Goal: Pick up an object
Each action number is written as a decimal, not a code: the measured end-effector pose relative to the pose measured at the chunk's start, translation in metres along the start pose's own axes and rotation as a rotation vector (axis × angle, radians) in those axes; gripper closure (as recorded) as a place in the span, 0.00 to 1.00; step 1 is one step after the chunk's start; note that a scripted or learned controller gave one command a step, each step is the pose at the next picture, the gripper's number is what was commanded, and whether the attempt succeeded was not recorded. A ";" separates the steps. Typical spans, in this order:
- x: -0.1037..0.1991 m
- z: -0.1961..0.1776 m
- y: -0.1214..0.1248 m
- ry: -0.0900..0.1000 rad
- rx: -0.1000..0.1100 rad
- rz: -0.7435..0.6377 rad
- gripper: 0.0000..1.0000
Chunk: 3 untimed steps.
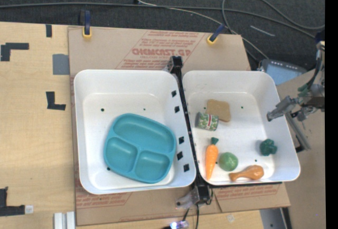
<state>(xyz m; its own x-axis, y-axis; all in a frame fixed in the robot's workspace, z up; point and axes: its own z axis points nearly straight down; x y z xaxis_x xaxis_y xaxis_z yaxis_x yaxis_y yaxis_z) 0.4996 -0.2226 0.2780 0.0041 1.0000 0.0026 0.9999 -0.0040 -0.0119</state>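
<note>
Camera view: we look down at a slant on the tabletop [31, 117], pale wood with dark tape marks, and we read it from left to right.
Cardboard sheet: a brown printed sheet [153, 48] lies under both bins, held at its far edge by two yellow clamps.
Left bin: the left bin [90, 85] is white and shallow, and we see one thing in it.
Teal tray: a teal divided tray [139, 147] with three compartments lies flat in the near half of the left bin.
Right bin: the right bin [248, 83] sits just beside the left one, their inner walls touching along a black divider strip.
Green can: a small green can [207, 121] lies on its side near the middle of the right bin.
Brown block: a tan slab [218, 110] rests just behind the can, touching it.
Carrot: an orange carrot [210, 158] lies with its green top toward the can.
Green ball: a round green piece [228, 161] sits just beside the carrot.
Orange gourd: a tan-orange gourd shape [247, 173] lies near the front wall, touching the green ball.
Dark green piece: a broccoli-like lump [268, 147] sits apart, near the right wall.
Pincer: the pincer [280, 110] hangs at the right bin's right rim, above the dark green piece; we cannot tell how far its fingers are parted, and we see nothing between them.
</note>
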 end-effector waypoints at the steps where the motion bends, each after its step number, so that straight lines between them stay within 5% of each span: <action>1: 0.001 -0.006 0.002 -0.003 -0.011 -0.005 0.00; 3: 0.007 0.102 -0.010 -0.002 -0.007 -0.004 0.00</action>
